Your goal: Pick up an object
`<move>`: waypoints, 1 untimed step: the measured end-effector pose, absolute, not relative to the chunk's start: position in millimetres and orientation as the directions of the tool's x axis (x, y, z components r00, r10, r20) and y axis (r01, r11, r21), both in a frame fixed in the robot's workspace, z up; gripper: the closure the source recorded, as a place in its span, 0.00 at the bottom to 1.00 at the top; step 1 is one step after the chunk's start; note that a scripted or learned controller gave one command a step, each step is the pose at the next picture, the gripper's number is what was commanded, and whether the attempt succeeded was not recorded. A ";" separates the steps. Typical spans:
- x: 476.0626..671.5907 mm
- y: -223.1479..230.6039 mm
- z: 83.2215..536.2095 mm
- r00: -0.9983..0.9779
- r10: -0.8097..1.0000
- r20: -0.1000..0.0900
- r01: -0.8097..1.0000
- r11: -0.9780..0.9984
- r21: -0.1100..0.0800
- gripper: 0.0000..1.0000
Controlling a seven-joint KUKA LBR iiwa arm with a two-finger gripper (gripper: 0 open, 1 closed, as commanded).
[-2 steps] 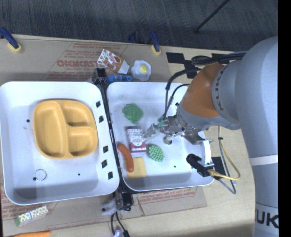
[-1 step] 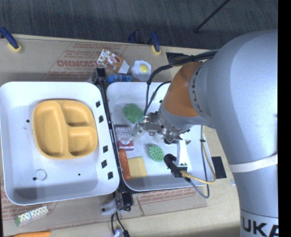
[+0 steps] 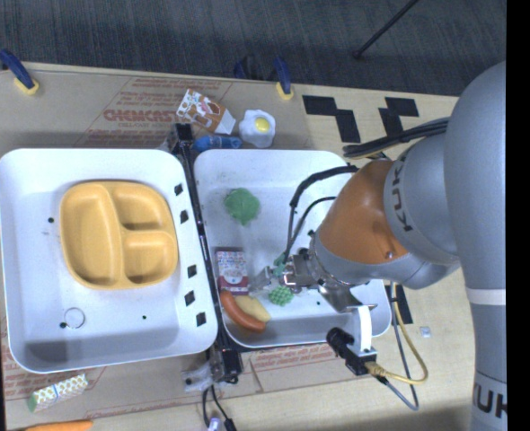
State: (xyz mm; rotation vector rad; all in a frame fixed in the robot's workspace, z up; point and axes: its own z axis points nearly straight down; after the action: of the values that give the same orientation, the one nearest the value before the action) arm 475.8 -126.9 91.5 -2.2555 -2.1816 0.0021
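Looking down on the bench, we see two white bins side by side. In the left bin [image 3: 18,241] lies a yellow divided tray [image 3: 117,232]. In the right bin [image 3: 274,164] we find a green broccoli piece [image 3: 242,205], a small red packet [image 3: 231,269] and a hot dog [image 3: 245,312] near the front wall. Our gripper [image 3: 281,285] hangs low over this bin, just beside a small green object [image 3: 283,295] and near the packet; we cannot tell whether its claw is open or closed.
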 end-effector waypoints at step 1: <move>475.9 -126.4 100.8 0.027 1.000 0.002 1.000 -0.027 -0.006 1.00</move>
State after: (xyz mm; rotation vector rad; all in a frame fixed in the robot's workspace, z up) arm 475.9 -126.4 100.8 -2.2470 -2.1871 0.0040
